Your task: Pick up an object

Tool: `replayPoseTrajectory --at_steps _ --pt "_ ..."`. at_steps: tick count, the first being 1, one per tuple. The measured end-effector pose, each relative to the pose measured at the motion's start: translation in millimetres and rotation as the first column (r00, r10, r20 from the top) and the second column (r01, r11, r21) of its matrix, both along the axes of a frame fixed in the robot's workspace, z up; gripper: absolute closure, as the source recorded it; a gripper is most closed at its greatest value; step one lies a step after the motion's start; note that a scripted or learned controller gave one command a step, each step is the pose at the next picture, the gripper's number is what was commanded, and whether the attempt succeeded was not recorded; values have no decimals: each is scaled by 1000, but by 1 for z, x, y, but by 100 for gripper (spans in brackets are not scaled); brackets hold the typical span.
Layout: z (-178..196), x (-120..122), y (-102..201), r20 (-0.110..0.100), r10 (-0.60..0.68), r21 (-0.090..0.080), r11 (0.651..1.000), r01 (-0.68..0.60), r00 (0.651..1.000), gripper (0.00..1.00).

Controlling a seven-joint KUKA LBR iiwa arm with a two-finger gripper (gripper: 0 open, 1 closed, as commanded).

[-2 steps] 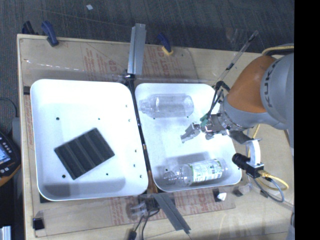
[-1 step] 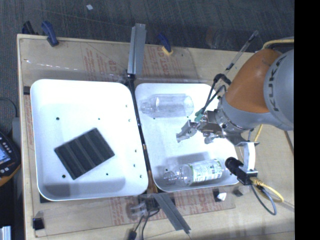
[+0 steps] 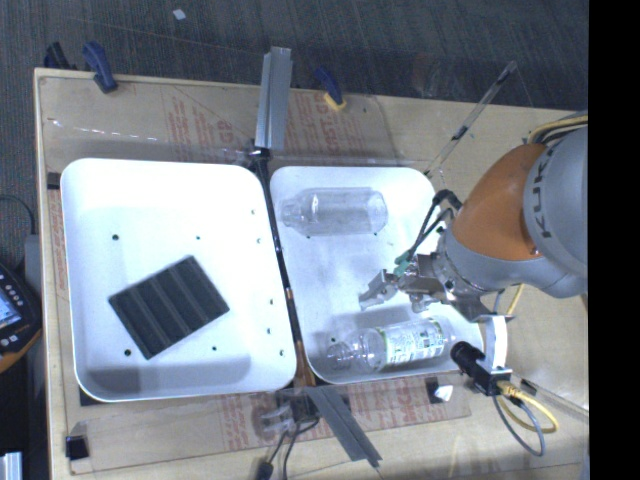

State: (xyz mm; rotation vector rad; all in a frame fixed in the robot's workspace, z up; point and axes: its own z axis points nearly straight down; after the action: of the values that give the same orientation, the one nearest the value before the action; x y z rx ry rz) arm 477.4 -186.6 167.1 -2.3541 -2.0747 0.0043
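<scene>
Camera view: I have the gripper (image 3: 385,286) low in the right bin (image 3: 300,268), between the upper bottle (image 3: 335,211) and the lower bottle (image 3: 392,345), just above the latter. I cannot tell its state. I see nothing held, so I judge this the approach step. Next, I need to centre over the lower bottle, descend and close across its width.
</scene>
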Motion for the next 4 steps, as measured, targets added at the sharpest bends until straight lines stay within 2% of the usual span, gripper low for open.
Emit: replayPoseTrajectory --at_steps 1,2,3,4 --pt "-6 0 10 2 206 2 979 -206 979 0" --pt "4 35 19 4 137 0 991 -137 991 0" --pt "-6 -1 36 0 174 1 985 -174 985 0" --pt "19 16 -2 1 55 0 998 -55 998 0"
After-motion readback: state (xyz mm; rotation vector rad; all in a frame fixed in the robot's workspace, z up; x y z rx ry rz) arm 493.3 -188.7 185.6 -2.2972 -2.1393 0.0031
